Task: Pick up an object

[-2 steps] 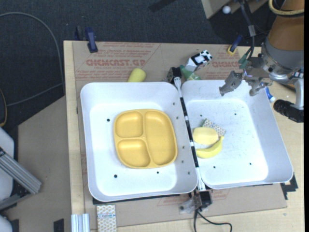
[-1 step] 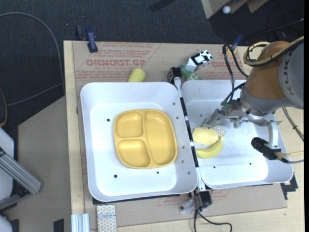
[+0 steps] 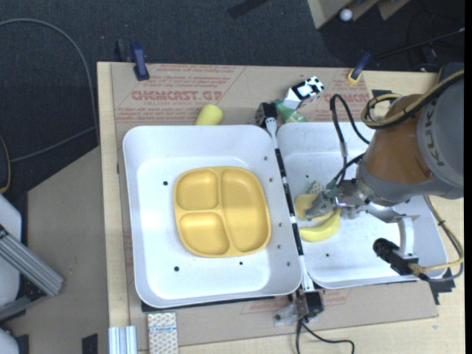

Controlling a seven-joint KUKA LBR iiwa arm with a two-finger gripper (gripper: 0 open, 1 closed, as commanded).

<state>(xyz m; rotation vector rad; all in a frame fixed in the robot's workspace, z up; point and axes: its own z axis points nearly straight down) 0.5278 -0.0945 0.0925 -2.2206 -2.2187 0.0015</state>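
Note:
A yellow banana-shaped object lies at the left side of the right bin, close to the divider between the bins. My gripper is low over it, reaching in from the right, and its tip overlaps the object's upper edge. The gripper hides part of the object. Whether the object is gripped cannot be told from this angle. A yellow divided plate lies flat in the middle of the left bin.
A small yellow cylinder rests on the bench behind the left bin. A black-and-white checkered piece sits behind the right bin. Blue clamps hold the board's far edge. The arm's grey and orange body covers the right bin's far right.

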